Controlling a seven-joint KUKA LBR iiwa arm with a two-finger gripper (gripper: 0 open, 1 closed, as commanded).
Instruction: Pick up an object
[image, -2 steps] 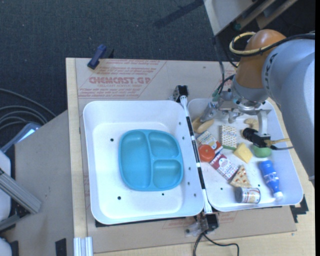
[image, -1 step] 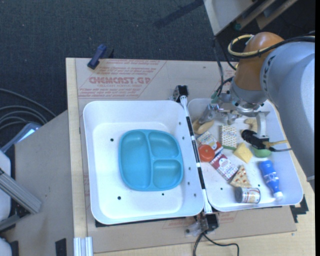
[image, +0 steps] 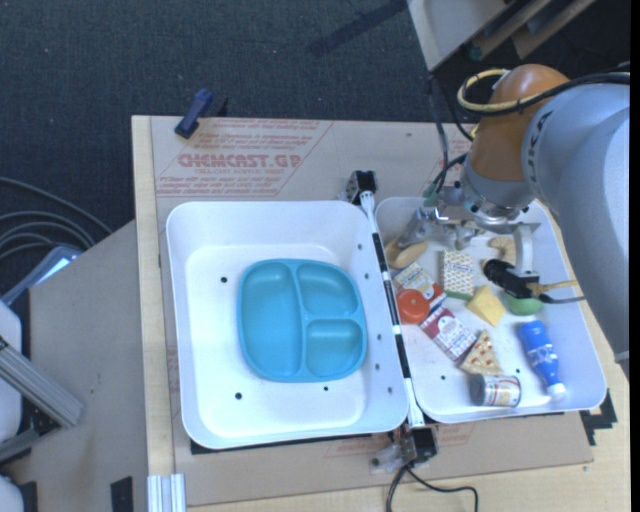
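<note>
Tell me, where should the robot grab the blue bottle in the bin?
Probably across the middle of the blue bottle, coming straight down from above. It lies flat on its side, long and narrow, so fingers could close across its slim width. The bin wall runs close on one side and the small can lies near the other, so room looks tight.

A grey arm (image: 560, 140) with an orange band reaches from the right over the right bin (image: 590, 385), its hand (image: 455, 225) low among small packets, a blue bottle (image: 541, 357) and a can (image: 497, 390). A blue divided tray (image: 300, 320) sits in the left bin (image: 200, 240).
</note>
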